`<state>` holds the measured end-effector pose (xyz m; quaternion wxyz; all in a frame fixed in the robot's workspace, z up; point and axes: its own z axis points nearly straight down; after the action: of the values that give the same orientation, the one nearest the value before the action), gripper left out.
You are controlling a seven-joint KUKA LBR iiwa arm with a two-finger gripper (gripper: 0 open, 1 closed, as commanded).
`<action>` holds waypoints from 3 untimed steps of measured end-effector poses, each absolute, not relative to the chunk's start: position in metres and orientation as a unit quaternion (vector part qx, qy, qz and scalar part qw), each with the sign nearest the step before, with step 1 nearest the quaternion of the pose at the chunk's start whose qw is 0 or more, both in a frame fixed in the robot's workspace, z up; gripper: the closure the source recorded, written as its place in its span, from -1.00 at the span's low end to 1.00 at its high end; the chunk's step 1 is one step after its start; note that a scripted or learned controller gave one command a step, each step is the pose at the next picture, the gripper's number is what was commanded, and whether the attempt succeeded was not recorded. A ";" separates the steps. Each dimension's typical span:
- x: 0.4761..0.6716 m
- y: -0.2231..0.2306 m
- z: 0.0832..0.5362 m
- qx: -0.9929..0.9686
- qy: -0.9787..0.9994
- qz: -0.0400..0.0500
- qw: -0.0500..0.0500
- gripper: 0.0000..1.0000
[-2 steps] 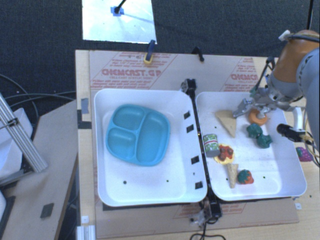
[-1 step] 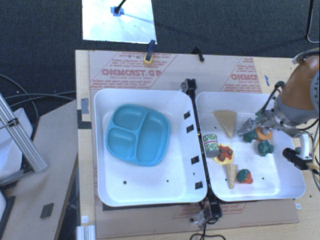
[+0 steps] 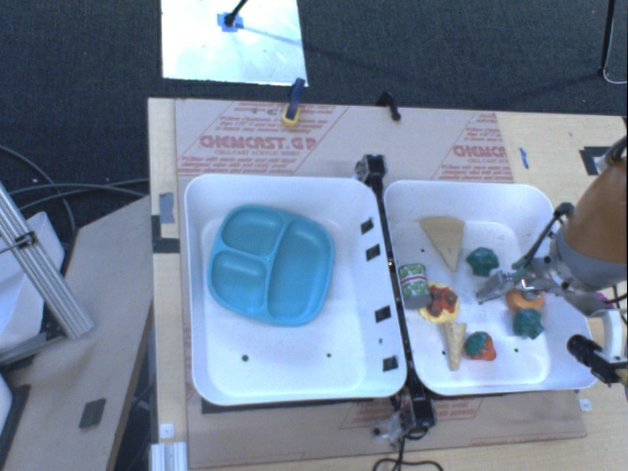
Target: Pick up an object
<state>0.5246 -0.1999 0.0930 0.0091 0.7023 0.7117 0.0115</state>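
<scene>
several small toys (image 3: 444, 303) in right bin (image 3: 461, 383); claw (image 3: 494, 287) beside them.

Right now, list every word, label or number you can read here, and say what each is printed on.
"CHEMCAST GP": red print on the board under the bins, left side.
"CHEMCAST": same red print, slanted, on the board's right side; the rest is cut off.
Small can in the right bin: label too small to read.
</scene>
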 end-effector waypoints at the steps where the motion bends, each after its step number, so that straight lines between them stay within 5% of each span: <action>1: 0.612 -0.200 0.090 0.703 0.711 0.006 0.001 -1.00; 2: 0.529 -0.200 0.093 0.703 0.711 0.011 0.008 -1.00; 3: 0.499 -0.200 0.093 0.701 0.713 0.012 0.011 -1.00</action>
<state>0.4987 -0.1995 0.0929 0.0109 0.7010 0.7129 0.0123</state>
